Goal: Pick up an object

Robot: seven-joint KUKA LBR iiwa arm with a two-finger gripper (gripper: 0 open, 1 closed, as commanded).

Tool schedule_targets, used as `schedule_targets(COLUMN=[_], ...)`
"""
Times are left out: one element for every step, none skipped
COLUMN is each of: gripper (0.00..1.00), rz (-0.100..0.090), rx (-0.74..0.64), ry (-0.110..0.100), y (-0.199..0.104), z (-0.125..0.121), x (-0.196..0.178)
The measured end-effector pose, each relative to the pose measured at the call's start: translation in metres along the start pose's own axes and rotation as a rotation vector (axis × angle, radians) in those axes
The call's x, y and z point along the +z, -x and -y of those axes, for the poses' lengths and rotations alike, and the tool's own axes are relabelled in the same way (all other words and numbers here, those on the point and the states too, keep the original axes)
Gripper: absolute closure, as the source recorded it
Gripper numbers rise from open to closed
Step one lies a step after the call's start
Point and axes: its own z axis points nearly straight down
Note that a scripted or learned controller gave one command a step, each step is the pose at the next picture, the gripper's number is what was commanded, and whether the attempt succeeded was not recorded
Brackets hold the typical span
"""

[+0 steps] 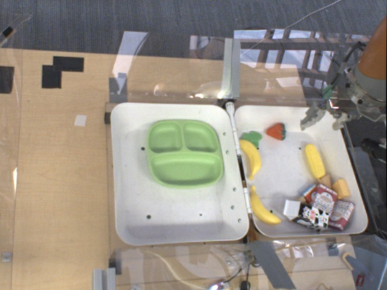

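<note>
Wooden benchtop carries two white bins, and over the right bin's (pixel 357 222) two o'clock corner the gripper (pixel 324 117) hangs with fingers spread and empty, nothing lifted yet, the corn cob (pixel 314 161) lying loose toward six o'clock of it.

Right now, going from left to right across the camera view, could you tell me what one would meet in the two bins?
Green divided plate → upper banana → strawberry → corn cob → gripper above the right bin's far right corner. The lower banana and the cartons overlap these in order, so I leave them out.
</note>
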Motion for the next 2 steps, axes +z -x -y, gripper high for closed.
schedule_targets(gripper=[0.00, 0.00], rz=[0.000, 0.000], rx=[-0.049, -0.006], ry=[-0.002, 0.006], y=[0.033, 0.043], z=[0.029, 0.040], x=[0.136, 0.153])
